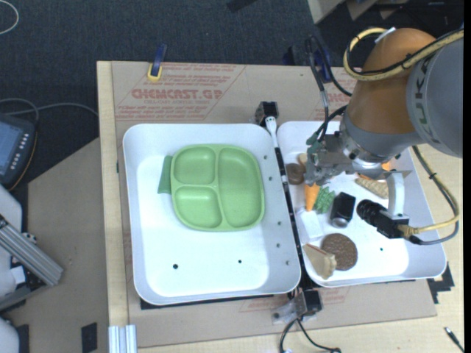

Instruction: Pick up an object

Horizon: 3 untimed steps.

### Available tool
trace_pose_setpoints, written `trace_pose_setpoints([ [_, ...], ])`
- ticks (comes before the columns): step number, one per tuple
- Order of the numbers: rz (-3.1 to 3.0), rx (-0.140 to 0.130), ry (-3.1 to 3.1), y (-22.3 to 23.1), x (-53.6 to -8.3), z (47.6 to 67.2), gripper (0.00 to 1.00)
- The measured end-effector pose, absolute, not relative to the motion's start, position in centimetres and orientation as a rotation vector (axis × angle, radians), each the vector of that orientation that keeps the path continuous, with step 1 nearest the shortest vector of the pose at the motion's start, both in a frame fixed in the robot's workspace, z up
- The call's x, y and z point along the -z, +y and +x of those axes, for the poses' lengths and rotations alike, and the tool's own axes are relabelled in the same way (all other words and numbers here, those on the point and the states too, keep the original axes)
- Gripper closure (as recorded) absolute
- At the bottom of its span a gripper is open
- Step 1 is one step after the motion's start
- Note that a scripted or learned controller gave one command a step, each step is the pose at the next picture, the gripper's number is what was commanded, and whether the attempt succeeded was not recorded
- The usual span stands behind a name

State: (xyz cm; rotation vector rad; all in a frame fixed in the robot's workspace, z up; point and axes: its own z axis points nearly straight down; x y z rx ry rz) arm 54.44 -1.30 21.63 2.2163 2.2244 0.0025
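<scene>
In the right bin (430,259), a carrot (312,196) is seen lying near the left wall, directly beneath the gripper (318,173). Whether the gripper is closed on it cannot be told. Just right of the carrot are found a green piece (324,200) and a black block (343,209). A brown cookie (340,250) and a tan wedge (321,259) are placed nearer the front. In the left bin (147,219), a green tray (217,187) is held.
</scene>
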Motion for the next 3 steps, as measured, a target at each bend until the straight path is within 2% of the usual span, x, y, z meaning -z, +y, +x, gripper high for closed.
trace_pose_setpoints([
  [1, 2.222, 0.001, 2.225, -0.6, -22.5, 53.0, 1.0],
  [2, 2.221, -0.002, 2.219, -1.8, -23.2, 53.9, 1.0],
  [3, 2.222, 0.003, 2.225, -0.6, -21.6, 54.3, 1.0],
])
